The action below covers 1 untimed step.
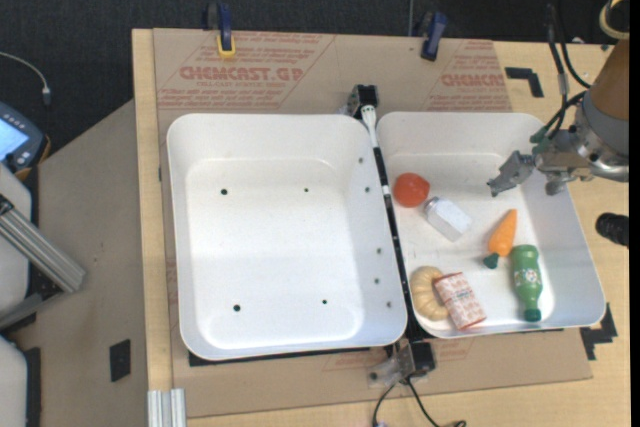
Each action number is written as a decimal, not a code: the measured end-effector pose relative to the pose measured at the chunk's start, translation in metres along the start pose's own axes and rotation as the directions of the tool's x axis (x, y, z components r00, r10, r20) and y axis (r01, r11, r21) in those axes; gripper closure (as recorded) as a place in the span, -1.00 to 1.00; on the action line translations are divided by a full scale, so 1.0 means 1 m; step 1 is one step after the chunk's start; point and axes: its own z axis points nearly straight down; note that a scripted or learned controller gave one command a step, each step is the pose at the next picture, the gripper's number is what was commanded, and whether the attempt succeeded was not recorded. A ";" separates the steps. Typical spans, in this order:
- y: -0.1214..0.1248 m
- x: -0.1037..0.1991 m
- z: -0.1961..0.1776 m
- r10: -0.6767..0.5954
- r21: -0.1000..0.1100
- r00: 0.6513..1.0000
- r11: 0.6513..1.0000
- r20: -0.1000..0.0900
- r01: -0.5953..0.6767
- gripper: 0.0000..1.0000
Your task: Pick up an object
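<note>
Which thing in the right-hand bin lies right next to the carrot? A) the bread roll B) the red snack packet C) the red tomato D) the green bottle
D: the green bottle lies just below and right of the carrot, while the other things sit further left in the right bin.

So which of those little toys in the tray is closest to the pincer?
The toy carrot, orange with a green stub end. It lies just below the pincer, while the red tomato, white bottle and green bottle sit farther off.
</note>
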 end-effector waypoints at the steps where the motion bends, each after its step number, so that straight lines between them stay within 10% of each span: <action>1: -0.060 -0.056 0.043 0.006 0.006 1.000 1.000 -0.002 -0.006 -1.00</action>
